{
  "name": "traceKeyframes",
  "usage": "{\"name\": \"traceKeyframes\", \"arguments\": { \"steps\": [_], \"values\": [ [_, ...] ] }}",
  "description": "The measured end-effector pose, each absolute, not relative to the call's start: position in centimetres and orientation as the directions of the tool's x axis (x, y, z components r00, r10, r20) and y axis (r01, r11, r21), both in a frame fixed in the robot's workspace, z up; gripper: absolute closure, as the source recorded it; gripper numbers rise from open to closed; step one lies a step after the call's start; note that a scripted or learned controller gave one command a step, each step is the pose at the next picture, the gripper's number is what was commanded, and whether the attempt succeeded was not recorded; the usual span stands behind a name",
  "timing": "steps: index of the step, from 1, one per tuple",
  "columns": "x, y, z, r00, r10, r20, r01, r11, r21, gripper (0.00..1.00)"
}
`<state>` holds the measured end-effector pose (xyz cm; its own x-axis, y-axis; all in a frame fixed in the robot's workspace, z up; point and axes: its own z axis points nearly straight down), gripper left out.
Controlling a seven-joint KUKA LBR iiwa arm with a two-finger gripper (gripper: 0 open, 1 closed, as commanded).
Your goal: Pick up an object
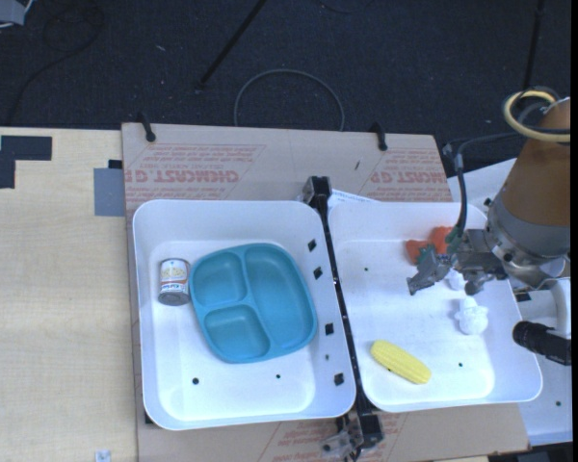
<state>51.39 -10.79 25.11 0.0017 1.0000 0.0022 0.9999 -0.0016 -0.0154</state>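
pick: not done | tool (441, 275) low in right bin (385, 373), grip state can't tell | corn (400, 362), white lump (471, 317) unlifted

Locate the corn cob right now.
The corn cob lies in the right bin, near its front edge, toward the divider between the bins. The small white object sits up and to its right.
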Motion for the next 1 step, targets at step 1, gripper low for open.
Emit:
{"name": "traceKeyframes", "arguments": {
  "steps": [1],
  "values": [
    [51.59,-10.81,25.74,0.000,1.000,0.001,1.000,0.000,-0.004,0.00]
  ]
}}
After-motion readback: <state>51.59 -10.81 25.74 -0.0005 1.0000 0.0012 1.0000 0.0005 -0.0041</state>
